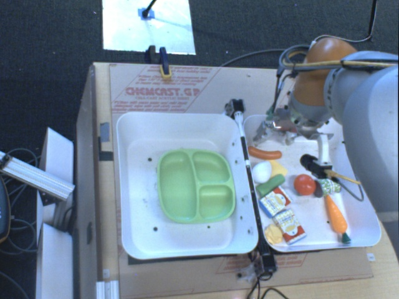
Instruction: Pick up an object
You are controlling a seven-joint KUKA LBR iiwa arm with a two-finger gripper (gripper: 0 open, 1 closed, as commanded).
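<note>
On the desk [187, 83], a brown surface with red printed lettering, two shallow white bins stood side by side. One thin black strip [245, 161] ran between them.

The left white plastic bin [134, 185] held one item. This was a pale green moulded plastic plate [196, 185], a smooth rounded rectangle divided into three compartments, lying flat near the centre.

In the right white plastic bin [368, 229], nine toy foods could be told apart:
- One glossy orange-red sausage [265, 152], long and slightly curved, lay toward the far left corner.
- One smooth white egg [262, 170] sat just below the sausage in the view.
- One rounded yellow piece [279, 167] lay against the egg.
- One green cucumber-like stick [271, 185] lay slanted beside the egg.
- One round red tomato [304, 184] sat mid-bin.
- One tapered orange carrot [336, 213], green at its tip, lay toward the near right.
- Two small flat packets were printed in red and white. The first packet [274, 202] and the second packet [290, 225] lay close together along the left wall.
- One flat yellow disc [270, 234] lay at the near edge, touching the second packet.

A dark item beside the tomato was too unclear to identify.

The grey metal tool [275, 129], below the arm's orange band, hung over the far left part of the right bin, close to the sausage. Whether it was wide or narrow could not be told.
</note>
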